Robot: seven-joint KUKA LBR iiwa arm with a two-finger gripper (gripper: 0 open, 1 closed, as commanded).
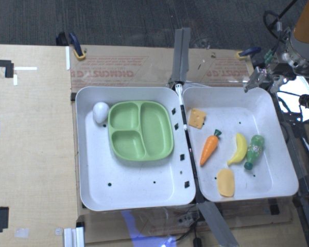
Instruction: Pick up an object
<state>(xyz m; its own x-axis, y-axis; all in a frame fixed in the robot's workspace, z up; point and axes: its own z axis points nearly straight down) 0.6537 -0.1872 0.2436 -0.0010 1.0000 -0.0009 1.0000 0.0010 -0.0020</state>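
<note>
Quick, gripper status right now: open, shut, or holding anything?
Gripper: open, holding nothing, above the far right corner of the shallow white right bin.

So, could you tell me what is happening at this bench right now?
The grey arm's gripper hovers over the right white bin's far corner, holding nothing. That bin holds an orange toy carrot, yellow banana, green bottle, square cracker and oval chip. The left white bin holds a green divided plate and a white egg.

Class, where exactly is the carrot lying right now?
In the camera view, the carrot lies in the right bin, toward its left side, below the cracker and left of the banana.
</note>
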